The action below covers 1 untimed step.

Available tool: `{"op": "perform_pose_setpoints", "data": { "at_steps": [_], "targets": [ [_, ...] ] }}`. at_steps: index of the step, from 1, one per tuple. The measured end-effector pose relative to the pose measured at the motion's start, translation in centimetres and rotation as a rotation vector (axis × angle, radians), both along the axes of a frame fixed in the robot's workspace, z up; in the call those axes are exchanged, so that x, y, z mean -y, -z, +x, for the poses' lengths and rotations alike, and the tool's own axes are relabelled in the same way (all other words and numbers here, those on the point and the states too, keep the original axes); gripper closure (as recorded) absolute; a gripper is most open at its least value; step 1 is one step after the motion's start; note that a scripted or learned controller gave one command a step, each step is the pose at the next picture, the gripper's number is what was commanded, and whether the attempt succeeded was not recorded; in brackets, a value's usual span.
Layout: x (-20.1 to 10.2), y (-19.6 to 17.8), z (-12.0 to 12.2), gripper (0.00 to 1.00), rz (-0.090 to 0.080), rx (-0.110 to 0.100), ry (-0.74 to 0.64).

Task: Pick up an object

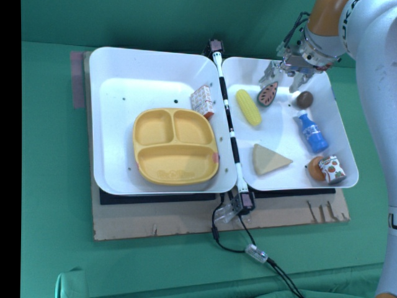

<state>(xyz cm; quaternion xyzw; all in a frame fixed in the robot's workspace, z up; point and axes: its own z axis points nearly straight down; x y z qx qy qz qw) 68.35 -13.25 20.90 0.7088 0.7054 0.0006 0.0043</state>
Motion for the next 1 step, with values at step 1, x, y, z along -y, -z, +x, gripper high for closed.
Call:
{"op": "perform_pose_setpoints", "data": {
  "at_steps": [1],
  "targets": [
    [-3.04,2.22,0.42,0.0,-0.002,0.002,-0.001]
  ]
}}
